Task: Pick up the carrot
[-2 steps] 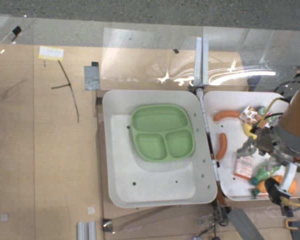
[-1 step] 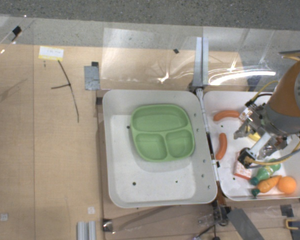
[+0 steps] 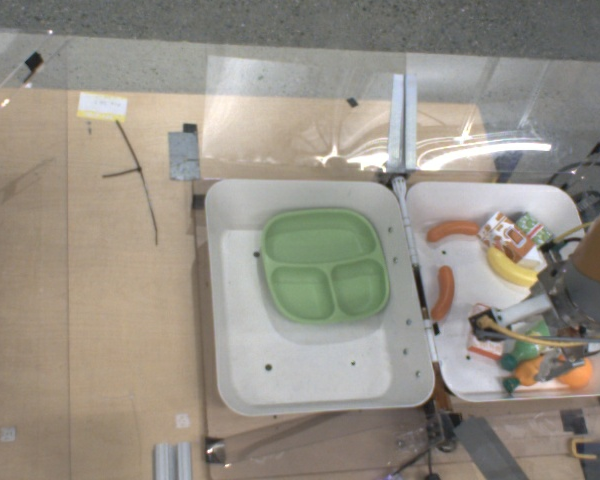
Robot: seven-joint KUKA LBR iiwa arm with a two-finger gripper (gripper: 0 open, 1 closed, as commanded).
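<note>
The carrot (image 3: 576, 374) lies in the front right corner of the right bin (image 3: 460, 368), orange, with a green top (image 3: 510, 384) pointing left. My gripper (image 3: 542, 344) hangs low over this corner, just above and left of the carrot's orange body, and its parts cover the carrot's middle. The grey arm (image 3: 592, 286) comes in from the right edge. Whether the gripper touches the carrot cannot be made out.
The right bin also holds two sausages (image 3: 452, 231) (image 3: 443, 293), a banana (image 3: 510, 266), a small carton (image 3: 513, 233) and a red-and-white packet (image 3: 485, 340) beside the gripper. A green divided plate (image 3: 325, 265) sits in the left bin (image 3: 230, 368).
</note>
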